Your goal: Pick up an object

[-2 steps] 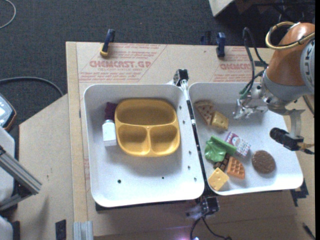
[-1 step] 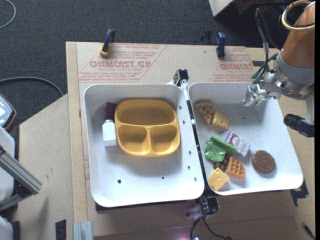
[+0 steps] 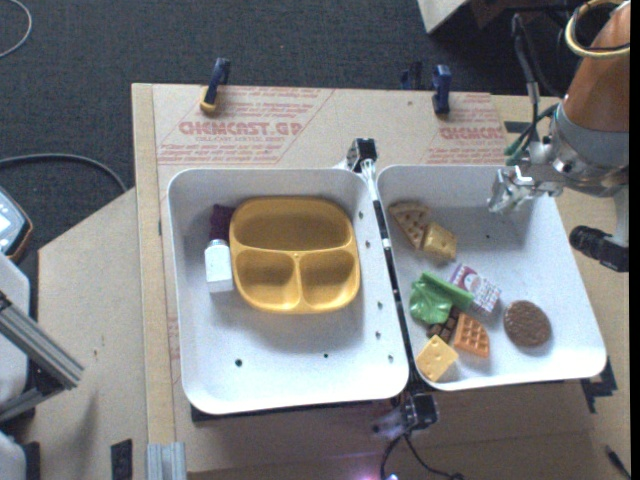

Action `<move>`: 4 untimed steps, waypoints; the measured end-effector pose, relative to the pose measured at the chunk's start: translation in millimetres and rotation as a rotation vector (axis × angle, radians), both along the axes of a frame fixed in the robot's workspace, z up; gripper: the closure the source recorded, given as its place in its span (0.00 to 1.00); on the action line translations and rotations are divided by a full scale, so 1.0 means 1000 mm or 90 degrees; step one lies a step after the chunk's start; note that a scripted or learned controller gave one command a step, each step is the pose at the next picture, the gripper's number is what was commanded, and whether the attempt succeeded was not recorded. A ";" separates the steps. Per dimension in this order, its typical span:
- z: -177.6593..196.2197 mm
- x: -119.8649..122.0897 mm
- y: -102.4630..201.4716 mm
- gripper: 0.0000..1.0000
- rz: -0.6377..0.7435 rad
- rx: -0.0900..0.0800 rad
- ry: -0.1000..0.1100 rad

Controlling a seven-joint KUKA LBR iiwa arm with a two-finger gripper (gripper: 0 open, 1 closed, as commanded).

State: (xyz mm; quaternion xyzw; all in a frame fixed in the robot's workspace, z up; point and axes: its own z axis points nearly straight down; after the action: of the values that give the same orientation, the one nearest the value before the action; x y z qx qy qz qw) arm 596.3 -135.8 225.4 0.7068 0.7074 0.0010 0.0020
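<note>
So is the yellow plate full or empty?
Empty. The yellow plate in the left bin shows bare bottoms in all three sections. A small white bottle lies beside it, not on it.

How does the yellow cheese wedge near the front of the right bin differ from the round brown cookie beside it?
The cheese wedge is pale yellow and angular; the cookie is dark brown and round. The cheese wedge lies close to the divider between the bins, touching the orange waffle; the cookie lies alone nearer the outer wall. Both are small toy foods in the right bin.
</note>
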 end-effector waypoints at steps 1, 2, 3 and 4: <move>-0.011 -0.025 0.045 1.00 0.002 0.003 0.006; -0.015 -0.045 0.087 1.00 0.002 0.003 0.005; -0.006 -0.082 0.124 1.00 0.001 0.002 0.006; -0.001 -0.103 0.162 1.00 0.002 0.002 0.006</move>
State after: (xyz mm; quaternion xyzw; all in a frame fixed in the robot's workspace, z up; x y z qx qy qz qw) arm 493.3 26.3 224.6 0.7056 0.7086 -0.0008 -0.0024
